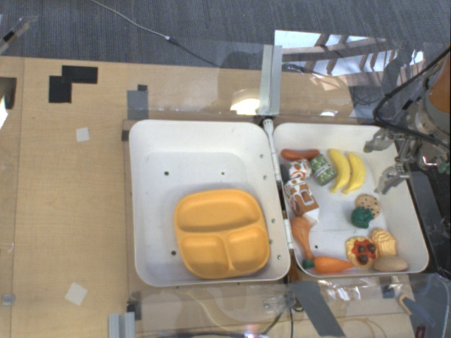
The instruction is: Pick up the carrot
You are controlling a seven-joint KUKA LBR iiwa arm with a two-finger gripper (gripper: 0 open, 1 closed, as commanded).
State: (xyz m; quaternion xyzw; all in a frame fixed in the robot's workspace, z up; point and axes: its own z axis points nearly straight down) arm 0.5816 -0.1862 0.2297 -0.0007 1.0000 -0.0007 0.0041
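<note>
The carrot (331,264), orange with a small green top at its left end, lies flat along the front wall of the right bin (416,220), near the front left corner. My gripper (382,163) hovers over the right side of that bin, well behind and to the right of the carrot. Its two fingers (375,143) stand apart, open, with nothing between them.
Around the carrot lie an orange drumstick-like piece (303,234), a pizza slice (361,251), a waffle-like pastry (384,241) and a beige roll (391,263). Farther back are bananas (349,171), a sausage (301,154), a carton (301,192), a cookie (366,203) and broccoli (361,217). A yellow divided plate (222,231) sits in the left bin.
</note>
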